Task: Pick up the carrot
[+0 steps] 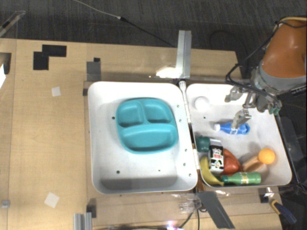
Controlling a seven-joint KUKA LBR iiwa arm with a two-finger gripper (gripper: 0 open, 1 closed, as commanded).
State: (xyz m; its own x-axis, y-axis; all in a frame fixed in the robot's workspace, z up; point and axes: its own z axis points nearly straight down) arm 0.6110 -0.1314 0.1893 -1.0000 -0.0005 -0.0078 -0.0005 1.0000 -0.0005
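The carrot (232, 162) looks like the orange-red tapered piece at the front of the right bin (204, 92). It lies partly under a small black-and-white carton (217, 158), between a banana (207, 172) and a tan piece (252, 164). My gripper (241, 118) hangs over the middle of the right bin, just above a blue and white bottle (232, 127). It is well behind the carrot and apart from it. Nothing shows held in it.
A teal divided plate (145, 124) lies in the left bin (103, 171). Around the carrot sit a green bottle (242, 178), an orange ball (266, 156) and a dark green piece (203, 143). The right bin's back part is bare white floor.
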